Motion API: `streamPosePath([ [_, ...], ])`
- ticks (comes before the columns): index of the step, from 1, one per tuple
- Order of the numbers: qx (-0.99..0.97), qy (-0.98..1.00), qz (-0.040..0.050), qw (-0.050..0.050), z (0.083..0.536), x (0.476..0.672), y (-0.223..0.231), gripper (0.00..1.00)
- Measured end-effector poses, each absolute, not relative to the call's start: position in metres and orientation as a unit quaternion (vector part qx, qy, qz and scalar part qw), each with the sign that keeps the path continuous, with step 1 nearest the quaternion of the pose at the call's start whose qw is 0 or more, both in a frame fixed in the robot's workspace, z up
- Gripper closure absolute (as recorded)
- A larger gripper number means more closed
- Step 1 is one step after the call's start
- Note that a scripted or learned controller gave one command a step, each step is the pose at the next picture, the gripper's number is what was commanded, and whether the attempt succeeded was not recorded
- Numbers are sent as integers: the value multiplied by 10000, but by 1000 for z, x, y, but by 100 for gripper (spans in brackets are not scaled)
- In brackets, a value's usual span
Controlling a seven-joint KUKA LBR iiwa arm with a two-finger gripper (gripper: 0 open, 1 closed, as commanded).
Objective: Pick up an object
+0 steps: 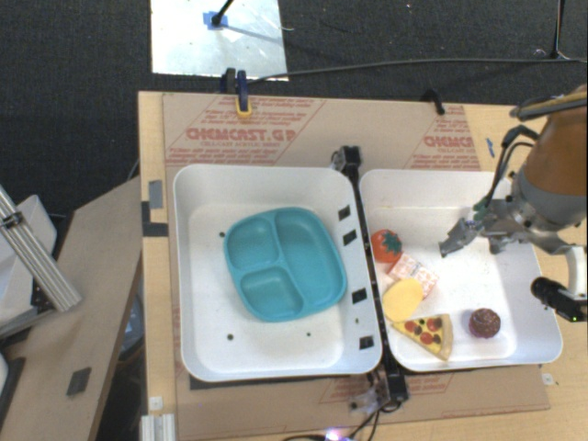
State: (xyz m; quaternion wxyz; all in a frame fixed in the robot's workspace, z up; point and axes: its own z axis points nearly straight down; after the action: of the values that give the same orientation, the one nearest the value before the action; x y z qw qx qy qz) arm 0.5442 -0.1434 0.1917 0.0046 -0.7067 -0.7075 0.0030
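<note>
The right bin (pixel 432 196) holds several toy foods. A red tomato (pixel 387 244) lies at its left wall, with a pink and white packet (pixel 412 271) just below it. Nearer the front are a yellow round piece (pixel 402 299), a pizza slice (pixel 428 333) and a dark red ball (pixel 484 322). My gripper (pixel 456 241) hangs over the middle of the right bin, right of the tomato and above the packet, apart from both. Nothing shows in its grasp.
A teal divided plate (pixel 285 263) lies in the left bin (pixel 207 338). A black divider with clips (pixel 360 265) runs between the bins. The grey and orange arm (pixel 551 182) covers the right bin's far right side. Cables cross the bench behind.
</note>
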Motion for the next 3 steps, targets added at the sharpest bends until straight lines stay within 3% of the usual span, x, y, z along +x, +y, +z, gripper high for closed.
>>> streamPosePath([
  [1,-7058,-7084,-6,-6,198,547,-143,0],
  [3,-7070,-7072,-22,-9,89,555,-145,0],
])
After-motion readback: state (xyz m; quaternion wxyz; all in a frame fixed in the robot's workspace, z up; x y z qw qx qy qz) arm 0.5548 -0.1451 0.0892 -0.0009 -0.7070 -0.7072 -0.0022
